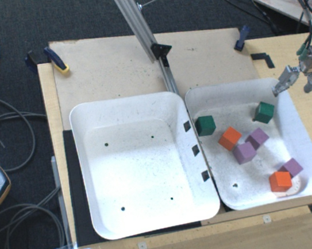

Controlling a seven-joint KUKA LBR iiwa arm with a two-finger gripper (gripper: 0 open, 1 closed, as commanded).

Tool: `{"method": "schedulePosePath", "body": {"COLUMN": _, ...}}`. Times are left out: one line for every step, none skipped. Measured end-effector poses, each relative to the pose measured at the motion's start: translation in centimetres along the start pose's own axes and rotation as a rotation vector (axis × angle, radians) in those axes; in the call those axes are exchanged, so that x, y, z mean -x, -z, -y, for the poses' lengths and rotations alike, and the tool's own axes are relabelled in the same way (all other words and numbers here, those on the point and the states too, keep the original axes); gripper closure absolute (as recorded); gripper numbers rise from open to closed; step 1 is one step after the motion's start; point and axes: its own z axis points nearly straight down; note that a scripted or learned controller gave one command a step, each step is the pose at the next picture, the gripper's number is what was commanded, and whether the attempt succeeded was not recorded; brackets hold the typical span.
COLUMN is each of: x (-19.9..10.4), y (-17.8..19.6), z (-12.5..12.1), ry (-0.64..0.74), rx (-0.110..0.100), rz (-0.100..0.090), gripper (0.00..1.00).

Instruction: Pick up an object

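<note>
Camera view: two white bins side by side on the bench, blocks in the right bin, gripper at its far right corner.

Left bin [91,159] carries no blocks. Right bin [307,145] holds seven. Left to right: a green cube [205,125] near the left wall; an orange cube [230,138] toward the centre; a purple cube [244,152] touching a second purple cube [258,137]; a second green cube [264,112] near the far right corner; a second orange cube [280,181] touching a third purple cube [292,167] by the near right corner. The gripper [298,79] hangs over the far right corner of the right bin, fingers spread apart with nothing between them, near the second green cube but clear of it.
</note>
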Motion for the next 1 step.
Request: {"method": "schedulePosePath", "body": {"x": -3.74, "y": 0.37, "z": 7.34, "ry": -0.002, "rx": -0.002, "rz": -0.003, "gripper": 0.00}}
